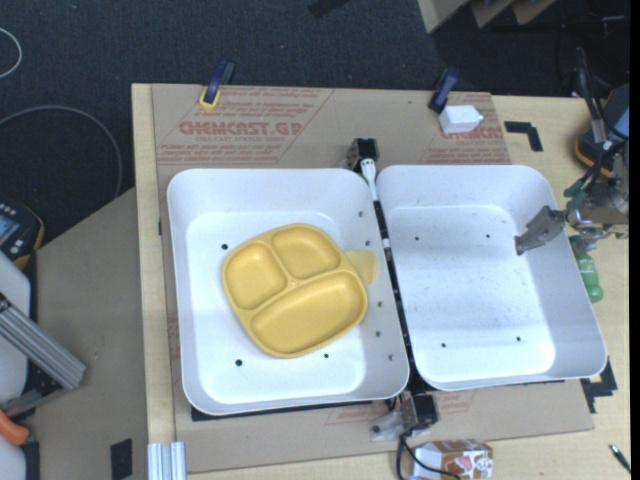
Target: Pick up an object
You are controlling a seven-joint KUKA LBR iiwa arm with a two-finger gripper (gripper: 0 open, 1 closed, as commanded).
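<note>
A yellow plate [295, 288] with three compartments lies flat in the left bin [200, 203], a little right of its middle. A pale yellow piece [363, 265] pokes out from under the plate's right edge. My gripper [537, 234] hangs over the right side of the right bin [470, 183], far from the plate, with nothing visibly in it. A small green object [591, 278] lies at that bin's right rim, just below the gripper's wrist.
The two bins meet at a black divider strip [385, 258]. A white block [460, 119] and blue clamps [215, 83] sit on the board behind the bins. A small packet [462, 460] and cables lie at the front edge.
</note>
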